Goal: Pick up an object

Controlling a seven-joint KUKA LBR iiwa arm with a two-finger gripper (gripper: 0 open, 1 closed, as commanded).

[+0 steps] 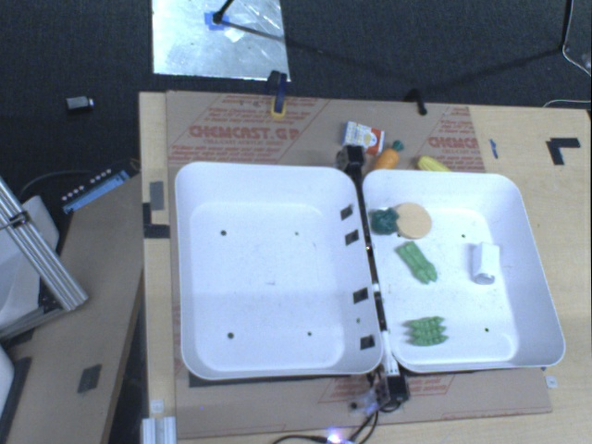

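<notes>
Nearest the lower edge of the frame lies a green ridged piece [425,331], in the lower part of the right bin [535,248], its long axis running left to right. Above it, near the bin's middle, a second green piece [417,262] slants from upper left to lower right. A white cylinder [483,263] lies to its right, well apart from it and almost upright in the frame. Higher up, a tan disc [413,221] touches a dark green lump [384,220] on its left, close to the wall shared with the left bin [268,248].

Whether my end effector is spread or pressed together I cannot tell from this view, so I count on nothing being held.

Since my arm comes in from the right of the frame, I judge the white cylinder the closest candidate: it stands clear of its neighbours and of the walls. Its long axis runs roughly top to bottom in the frame, so I would set the end effector to close across it from left and right. The disc and lump, touching each other, look harder to part.
</notes>
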